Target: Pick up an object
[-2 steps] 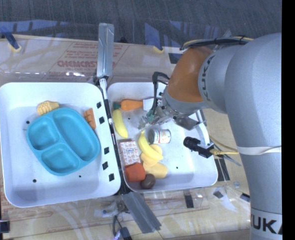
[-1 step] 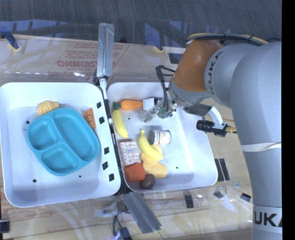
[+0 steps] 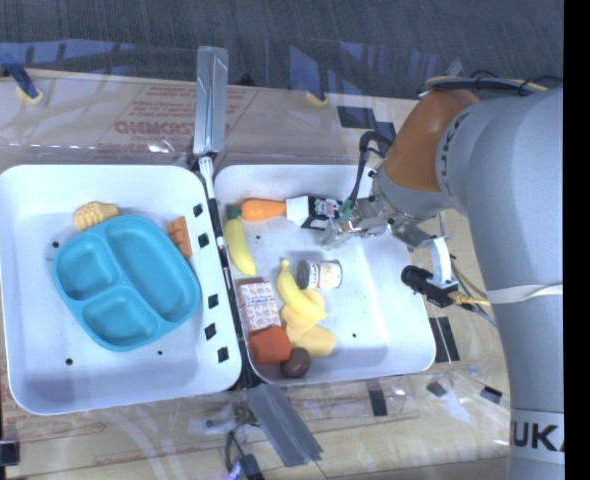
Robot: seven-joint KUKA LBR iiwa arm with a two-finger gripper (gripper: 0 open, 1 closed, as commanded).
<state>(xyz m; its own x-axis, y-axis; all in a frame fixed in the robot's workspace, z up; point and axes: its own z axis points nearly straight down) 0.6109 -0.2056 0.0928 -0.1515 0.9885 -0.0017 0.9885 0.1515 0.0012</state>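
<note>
Arm: the grey arm reaches in from the right and its gripper [image 3: 343, 226] sits low over the upper part of the right bin [image 3: 400, 318], judged to be placed for a descent onto the items nearest it
Jaws: their state cannot be told; the metal parts at the tip are too small and cluttered to read
Nearest candidate: a small white packet with dark print [image 3: 310, 208], just beside the tip, lying flat against the upper wall
Can: a small tin with a white label [image 3: 323, 274] lies on its side below the tip, touching the banana [image 3: 297, 294]; round and smooth (judged likely to roll if nudged)
Other contents: carrot [image 3: 263, 209] by the upper wall, a second banana [image 3: 239, 246] along the left wall, a printed box [image 3: 258, 304], a red block [image 3: 270, 344] and a dark round item [image 3: 295, 364] crowded at the lower left
Left bin: holds a blue divided tray [image 3: 125, 280] and a corn cob [image 3: 95, 213], well apart from the arm
Task status: nothing seen lifted; pick judged not yet made
</note>
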